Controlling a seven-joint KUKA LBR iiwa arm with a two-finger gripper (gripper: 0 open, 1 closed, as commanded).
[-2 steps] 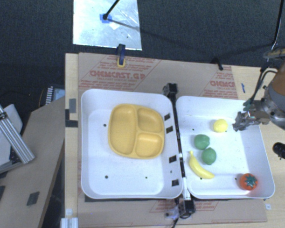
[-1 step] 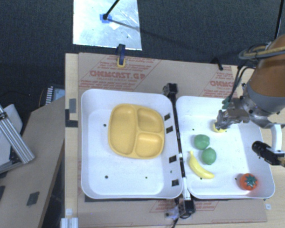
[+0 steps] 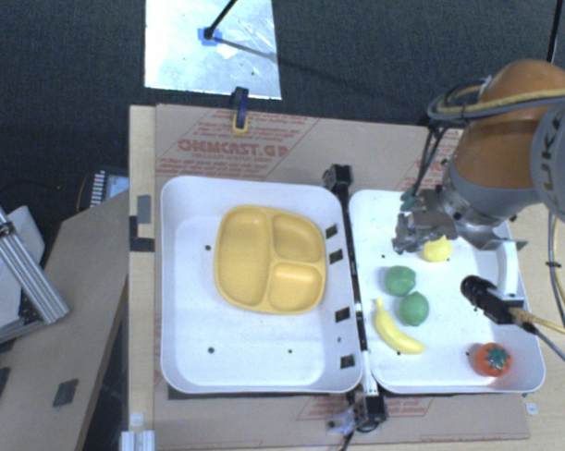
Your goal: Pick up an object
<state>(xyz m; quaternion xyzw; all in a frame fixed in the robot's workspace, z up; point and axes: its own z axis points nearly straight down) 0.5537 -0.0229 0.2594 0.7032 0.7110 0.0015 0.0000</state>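
Observation:
My gripper hangs low over the back of the right bin, reaching in from the right. A small yellow lemon-like fruit lies just right of the gripper tip, close against it. I cannot tell whether they touch. In front of it lie two green round fruits, side by side. A yellow banana rests near the bin's left wall. A red tomato-like fruit sits in the front right corner.
The left bin holds a yellow divided plate at its middle. A black divider strip runs between the two bins. The grey and orange arm covers the right bin's back right part.

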